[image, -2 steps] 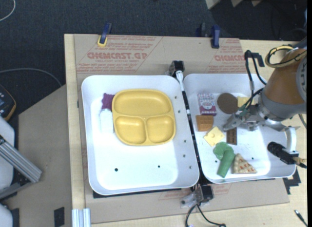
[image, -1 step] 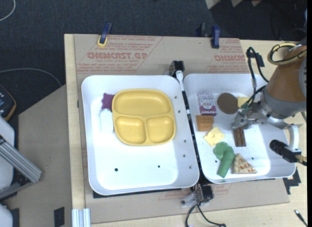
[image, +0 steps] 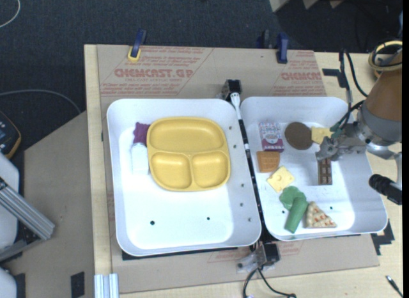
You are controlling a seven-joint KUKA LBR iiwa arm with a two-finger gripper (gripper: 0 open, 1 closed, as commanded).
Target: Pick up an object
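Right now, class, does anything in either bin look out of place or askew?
Little stands out. The yellow plate lies partly over a purple and white thing at the left bin's left side.

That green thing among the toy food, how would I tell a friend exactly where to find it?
Look in the right-hand bin, the one crowded with small toy foods. Go to its front edge, nearest the camera: the green toy vegetable lies there, just left of the pizza slice and below the yellow cheese piece. It is the one green item in the bin.
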